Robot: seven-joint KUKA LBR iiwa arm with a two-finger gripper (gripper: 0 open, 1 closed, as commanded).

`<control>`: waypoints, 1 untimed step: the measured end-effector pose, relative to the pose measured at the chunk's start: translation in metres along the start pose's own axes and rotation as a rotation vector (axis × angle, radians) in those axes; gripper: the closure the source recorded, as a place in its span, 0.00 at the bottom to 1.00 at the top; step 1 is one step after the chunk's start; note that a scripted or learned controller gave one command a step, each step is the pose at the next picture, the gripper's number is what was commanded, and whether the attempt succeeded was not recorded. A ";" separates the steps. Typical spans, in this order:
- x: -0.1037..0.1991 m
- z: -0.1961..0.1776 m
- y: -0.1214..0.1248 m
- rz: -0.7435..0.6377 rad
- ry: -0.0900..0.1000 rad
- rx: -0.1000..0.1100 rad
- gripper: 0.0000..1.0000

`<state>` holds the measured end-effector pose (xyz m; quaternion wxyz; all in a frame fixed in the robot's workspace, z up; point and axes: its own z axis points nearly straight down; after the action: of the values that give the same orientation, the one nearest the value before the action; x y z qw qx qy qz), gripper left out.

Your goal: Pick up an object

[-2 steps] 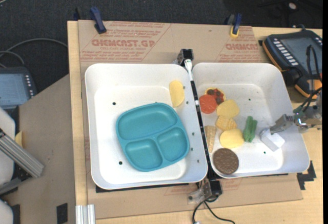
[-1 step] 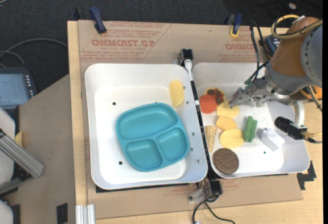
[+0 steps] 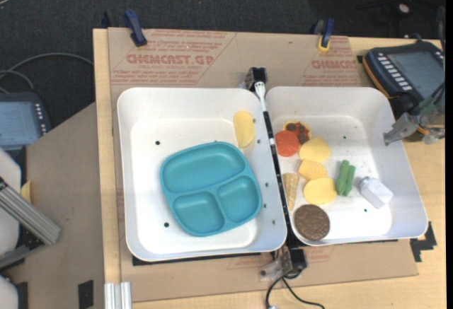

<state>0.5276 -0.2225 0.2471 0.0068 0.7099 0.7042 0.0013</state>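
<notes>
The left bin (image 3: 134,159) holds a teal divided plate (image 3: 210,187) and a pale yellow piece (image 3: 244,129) by its right wall. Toy food lies in the right bin (image 3: 375,117): a red tomato (image 3: 287,143), a dark multicoloured item (image 3: 299,131), three yellow pieces (image 3: 315,150) (image 3: 312,170) (image 3: 320,191), a green stick (image 3: 345,177), a pale grey block (image 3: 375,191), a cone (image 3: 291,187) and a brown disc (image 3: 312,222). My gripper (image 3: 400,132) hangs at the right bin's right rim, apart from all the objects, with little of it showing.
A dark handheld pendant (image 3: 405,68) lies on the bench at the back right, with a cable running towards the gripper. Clamps (image 3: 134,27) (image 3: 325,35) hold the cardboard sheet at its far edge. A black clip (image 3: 256,77) sits where the bins meet.
</notes>
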 end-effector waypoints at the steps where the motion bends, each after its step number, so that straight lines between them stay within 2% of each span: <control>1: 0.002 0.046 0.118 -0.014 0.002 -0.001 0.00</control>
<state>0.6458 -0.2220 0.2022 0.0065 0.7051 0.7090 0.0024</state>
